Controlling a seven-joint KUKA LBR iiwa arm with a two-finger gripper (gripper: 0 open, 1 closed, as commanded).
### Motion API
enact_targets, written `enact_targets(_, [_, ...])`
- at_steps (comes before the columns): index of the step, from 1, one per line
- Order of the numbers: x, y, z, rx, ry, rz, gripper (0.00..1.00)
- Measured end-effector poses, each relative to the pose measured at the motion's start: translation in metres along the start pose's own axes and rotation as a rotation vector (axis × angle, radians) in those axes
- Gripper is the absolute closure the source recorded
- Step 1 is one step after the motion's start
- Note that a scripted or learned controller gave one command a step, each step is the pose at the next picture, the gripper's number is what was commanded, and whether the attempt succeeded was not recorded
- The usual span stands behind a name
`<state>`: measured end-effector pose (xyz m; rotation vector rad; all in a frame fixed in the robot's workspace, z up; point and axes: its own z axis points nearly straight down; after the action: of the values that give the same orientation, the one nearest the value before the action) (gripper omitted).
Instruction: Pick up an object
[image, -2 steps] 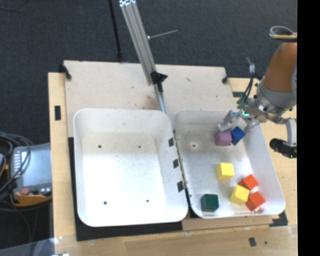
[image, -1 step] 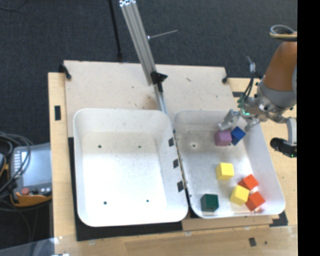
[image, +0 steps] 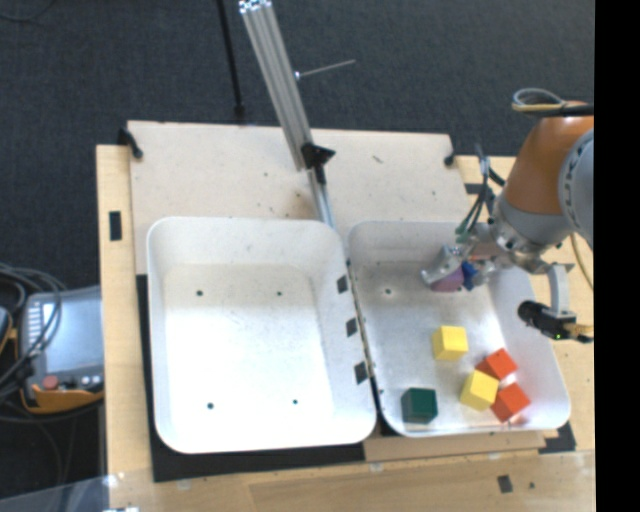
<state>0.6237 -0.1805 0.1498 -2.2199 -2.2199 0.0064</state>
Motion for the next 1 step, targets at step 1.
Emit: enact_targets(1, [-0.0009,-0.0003,0.052,-0.002,-0.001,0.002,0.0])
